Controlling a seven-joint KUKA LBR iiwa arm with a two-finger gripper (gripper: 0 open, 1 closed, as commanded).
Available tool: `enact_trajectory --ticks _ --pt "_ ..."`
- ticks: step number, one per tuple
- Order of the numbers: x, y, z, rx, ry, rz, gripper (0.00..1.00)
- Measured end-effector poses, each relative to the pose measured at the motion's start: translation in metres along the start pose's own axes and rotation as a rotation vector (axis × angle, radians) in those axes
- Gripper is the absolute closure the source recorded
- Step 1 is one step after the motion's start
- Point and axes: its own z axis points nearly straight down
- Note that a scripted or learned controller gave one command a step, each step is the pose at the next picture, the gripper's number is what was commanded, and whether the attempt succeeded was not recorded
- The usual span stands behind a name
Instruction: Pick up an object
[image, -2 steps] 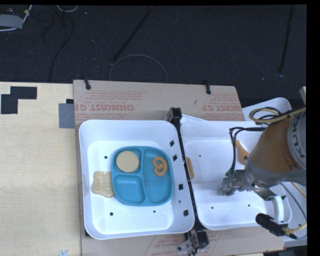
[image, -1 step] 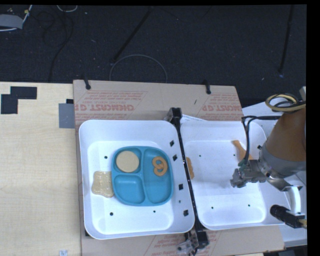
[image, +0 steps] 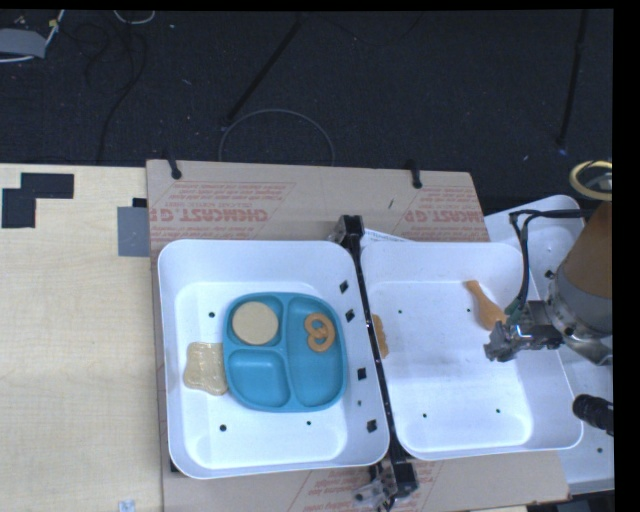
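In the right bin (image: 450, 420), a tan-orange stick-shaped piece (image: 484, 303) lies near the right wall. My gripper (image: 499, 347) hovers just below and to the right of it, at the bin's right side, with the arm (image: 590, 290) coming in from the right. A small tan piece (image: 378, 336) rests against the divider on the right bin's left edge. In the left bin (image: 190, 440) a blue divided plate (image: 280, 385) holds a round beige cracker (image: 254, 322) and a pretzel (image: 319, 332). A pale beige slice (image: 205, 367) lies just left of the plate.
A black clamp bar (image: 365, 330) runs between the two bins. Both bins sit on a cardboard sheet (image: 300, 205). Black cables (image: 520, 240) hang near the arm at the right bin's far corner.
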Motion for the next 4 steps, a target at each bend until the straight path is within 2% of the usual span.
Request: enact_trajectory --ticks 1,3,4 --pt "-0.001 0.001 -0.027 0.001 0.001 -0.005 1.0" --pt "0.107 0.02 -0.029 0.005 0.003 -0.01 1.0" --pt "0.159 0.02 -0.014 0.008 0.003 -0.008 1.0"
